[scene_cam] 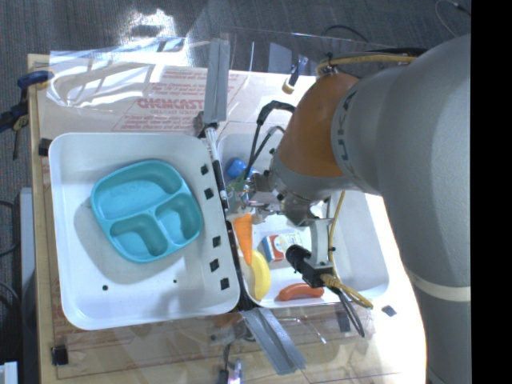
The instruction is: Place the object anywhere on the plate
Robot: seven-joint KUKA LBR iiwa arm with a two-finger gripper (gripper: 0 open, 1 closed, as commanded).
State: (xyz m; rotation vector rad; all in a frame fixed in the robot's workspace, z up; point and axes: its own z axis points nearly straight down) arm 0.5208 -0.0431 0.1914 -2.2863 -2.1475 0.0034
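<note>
- Camera view: the arm (376, 126) reaches in from the right over the right bin (376, 274).
- The gripper (258, 192) sits low near that bin's left wall; finger state cannot be determined.
- The right bin holds a carrot (242, 236), a banana (258, 276), a red item (300, 292), a small carton (274, 247) and a blue item (235, 167).
- The blue sectioned plate (146, 210) lies in the left bin (72, 294), well apart from the gripper.
</note>
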